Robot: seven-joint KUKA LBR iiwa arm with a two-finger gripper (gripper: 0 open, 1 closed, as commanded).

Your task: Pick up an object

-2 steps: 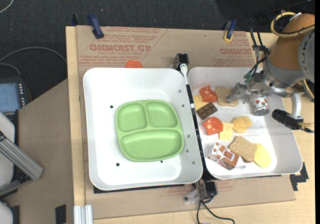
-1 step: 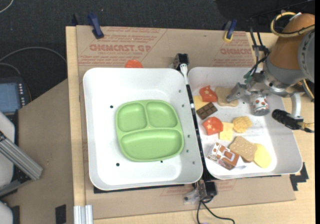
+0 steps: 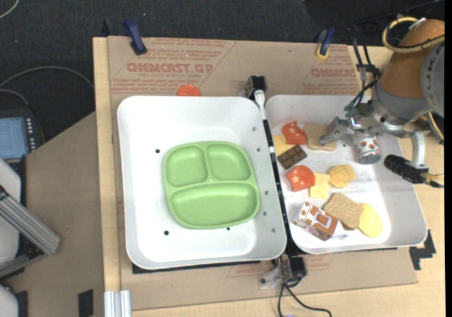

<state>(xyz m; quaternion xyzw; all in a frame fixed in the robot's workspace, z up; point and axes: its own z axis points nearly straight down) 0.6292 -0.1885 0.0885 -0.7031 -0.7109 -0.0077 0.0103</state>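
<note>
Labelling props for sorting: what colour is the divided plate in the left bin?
Light green, seen clearly in the camera view: the divided plate in the left bin.

Two bins sit side by side on the tabletop (image 3: 212, 61); the left bin (image 3: 141, 125) holds a divided plate (image 3: 210, 185) near its middle; the right bin (image 3: 402, 217) holds a scatter of small food pieces (image 3: 332, 195), bunched in its left and middle parts; the arm (image 3: 409, 68) reaches in from the right, with its pincer (image 3: 337, 130) over that bin's far side, above the pieces.
</note>
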